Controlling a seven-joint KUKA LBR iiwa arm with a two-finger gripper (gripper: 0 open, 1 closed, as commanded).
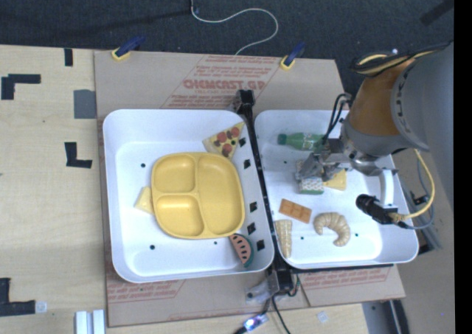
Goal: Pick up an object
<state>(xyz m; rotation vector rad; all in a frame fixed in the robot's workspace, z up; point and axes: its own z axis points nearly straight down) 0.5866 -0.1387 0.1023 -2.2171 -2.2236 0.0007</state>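
Toy food in the right bin (383, 251) is what the gripper (313, 174) is going after — it is hanging low over a small green-and-grey piece (311, 186) near the middle of that bin, with a yellow wedge (337, 181) just beside it. Whether the jaws are wide, narrow or closed on anything I cannot tell; the wrist is covering them. Going by size: the yellow divided plate (198, 195) is filling the left bin (122, 251). The croissant (334, 226) is lying toward the right bin's near edge, the green bottle (299, 140) by its far edge, the cracker (295, 211) and cone (284, 237) toward the divider. Judging it — the descent should be centring on one piece, keeping the wedge outside the closing fingers.
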